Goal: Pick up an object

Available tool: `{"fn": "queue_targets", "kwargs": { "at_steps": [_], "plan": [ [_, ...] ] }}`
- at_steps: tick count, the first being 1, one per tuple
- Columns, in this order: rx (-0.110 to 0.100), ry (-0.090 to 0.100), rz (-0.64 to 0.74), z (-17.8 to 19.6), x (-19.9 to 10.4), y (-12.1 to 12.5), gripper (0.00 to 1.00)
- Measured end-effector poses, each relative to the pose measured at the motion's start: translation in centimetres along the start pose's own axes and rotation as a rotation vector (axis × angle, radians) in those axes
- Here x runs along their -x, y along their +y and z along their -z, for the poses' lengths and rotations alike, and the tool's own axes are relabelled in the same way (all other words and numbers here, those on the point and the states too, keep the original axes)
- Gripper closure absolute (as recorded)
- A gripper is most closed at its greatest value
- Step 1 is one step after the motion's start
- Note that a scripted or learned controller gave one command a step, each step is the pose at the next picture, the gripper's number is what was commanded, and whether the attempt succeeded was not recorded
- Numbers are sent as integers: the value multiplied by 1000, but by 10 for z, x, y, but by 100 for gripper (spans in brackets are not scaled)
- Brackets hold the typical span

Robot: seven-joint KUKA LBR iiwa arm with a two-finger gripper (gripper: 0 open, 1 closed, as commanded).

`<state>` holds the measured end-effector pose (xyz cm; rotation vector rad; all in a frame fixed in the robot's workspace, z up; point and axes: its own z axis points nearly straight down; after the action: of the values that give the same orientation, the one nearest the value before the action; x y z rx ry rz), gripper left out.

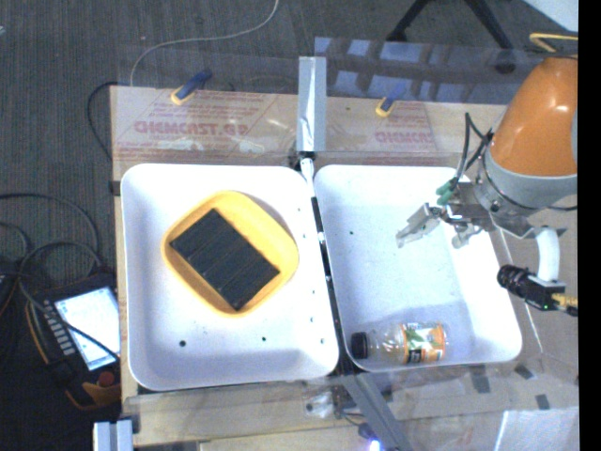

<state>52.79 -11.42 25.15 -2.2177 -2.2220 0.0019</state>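
Camera view: fingers (434, 224) spread apart, holding nothing, above right bin (376, 280); bottle (402, 343) well apart.

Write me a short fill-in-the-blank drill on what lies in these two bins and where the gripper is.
1. The yellow dish with the dark slab on it lies in the ____ bin.
2. The plastic bottle lies on its ____ by the right bin's near wall.
3. The gripper hangs over the ____ bin.
4. The bottle's cap is ____ in colour.

Missing words: left; side; right; black
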Motion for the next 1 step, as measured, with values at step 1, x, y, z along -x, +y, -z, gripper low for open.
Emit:
{"fn": "queue_targets", "kwargs": {
  "at_steps": [1],
  "plan": [
    [-1, 1, 52, -130, -3, -45, 0]
  ]
}}
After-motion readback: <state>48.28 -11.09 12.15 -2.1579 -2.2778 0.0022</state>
